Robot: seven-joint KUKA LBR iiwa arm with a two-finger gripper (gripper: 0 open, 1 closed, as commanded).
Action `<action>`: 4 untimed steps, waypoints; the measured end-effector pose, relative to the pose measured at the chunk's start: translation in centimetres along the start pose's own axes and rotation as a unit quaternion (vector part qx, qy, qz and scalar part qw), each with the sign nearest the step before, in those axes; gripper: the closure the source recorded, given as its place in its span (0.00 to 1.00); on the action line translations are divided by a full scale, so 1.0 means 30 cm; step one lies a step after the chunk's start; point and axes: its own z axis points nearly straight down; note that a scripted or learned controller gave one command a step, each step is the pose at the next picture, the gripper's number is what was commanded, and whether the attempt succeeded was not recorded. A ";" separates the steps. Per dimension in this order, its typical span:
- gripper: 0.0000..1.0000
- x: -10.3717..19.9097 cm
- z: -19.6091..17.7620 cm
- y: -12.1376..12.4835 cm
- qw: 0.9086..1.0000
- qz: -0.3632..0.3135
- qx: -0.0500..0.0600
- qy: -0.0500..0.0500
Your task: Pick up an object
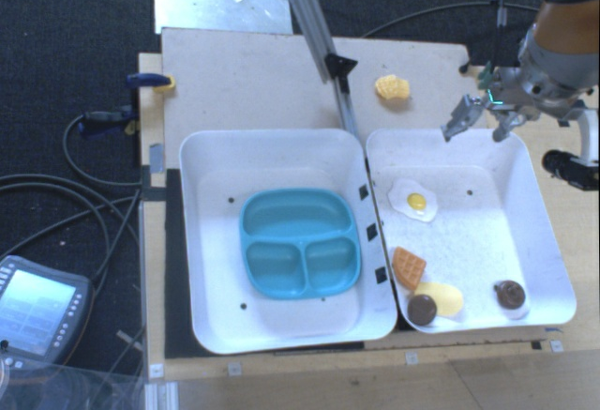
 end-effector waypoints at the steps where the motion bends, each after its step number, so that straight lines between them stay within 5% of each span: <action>1: 0.00 0.009 0.205 0.013 1.000 0.002 0.003 0.000; 3: 0.00 0.010 0.558 0.030 1.000 0.003 0.003 0.000; 4: 1.00 0.009 0.507 0.038 1.000 0.003 -0.001 0.000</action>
